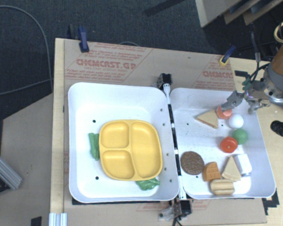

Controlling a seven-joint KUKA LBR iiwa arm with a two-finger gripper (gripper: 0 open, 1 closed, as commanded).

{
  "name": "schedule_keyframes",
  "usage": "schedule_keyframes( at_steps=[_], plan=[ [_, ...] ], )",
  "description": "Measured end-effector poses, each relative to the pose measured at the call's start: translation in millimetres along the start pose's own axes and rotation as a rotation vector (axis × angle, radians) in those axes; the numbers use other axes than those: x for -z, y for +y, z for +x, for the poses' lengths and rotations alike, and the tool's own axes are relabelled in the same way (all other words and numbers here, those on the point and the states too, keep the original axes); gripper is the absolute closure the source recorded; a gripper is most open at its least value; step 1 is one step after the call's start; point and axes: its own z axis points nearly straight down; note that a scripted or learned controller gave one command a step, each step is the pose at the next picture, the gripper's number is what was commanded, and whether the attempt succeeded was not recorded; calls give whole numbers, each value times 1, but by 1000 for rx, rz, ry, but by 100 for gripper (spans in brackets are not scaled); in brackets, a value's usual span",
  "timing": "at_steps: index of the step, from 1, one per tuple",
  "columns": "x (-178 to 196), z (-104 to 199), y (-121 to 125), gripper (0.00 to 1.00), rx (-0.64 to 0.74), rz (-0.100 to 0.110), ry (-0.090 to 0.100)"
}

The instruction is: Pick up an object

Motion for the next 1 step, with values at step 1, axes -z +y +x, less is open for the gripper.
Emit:
schedule_keyframes(
  at_steps=[1],
  plan=[
    [-106,-4,-18,0,-1,0,0]
  ],
)
